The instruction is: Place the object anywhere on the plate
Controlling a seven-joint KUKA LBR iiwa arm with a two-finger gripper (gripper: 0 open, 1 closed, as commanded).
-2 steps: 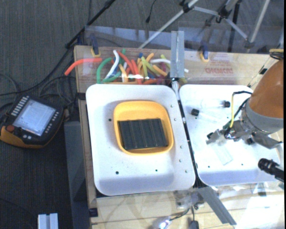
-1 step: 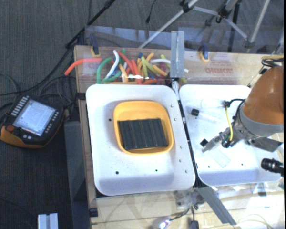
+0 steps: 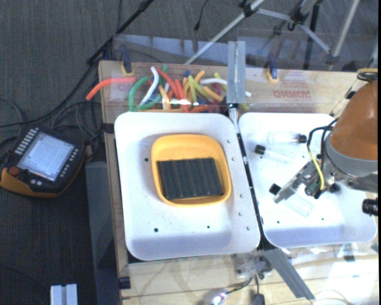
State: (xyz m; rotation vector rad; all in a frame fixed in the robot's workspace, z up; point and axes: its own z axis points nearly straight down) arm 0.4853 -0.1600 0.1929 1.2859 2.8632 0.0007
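The yellow plate (image 3: 190,147) with a dark ribbed centre lies in the left white bin (image 3: 133,189). In the right white bin (image 3: 343,234), a clear, tube-like object with a black end (image 3: 286,138) lies near the far wall. A second clear piece with a black cap (image 3: 260,150) lies just below it. My gripper (image 3: 282,191) reaches down and left from the orange-banded wrist (image 3: 359,126). It hangs low over the middle of the right bin, beside a faint clear piece (image 3: 301,205). It is apart from the plate and from both capped pieces.
Several coloured flexible tubes (image 3: 171,91) are piled on the bench behind the left bin. A metal divider post (image 3: 236,75) stands between the bins at the back. A teach pendant (image 3: 41,161) lies on the floor to the left.
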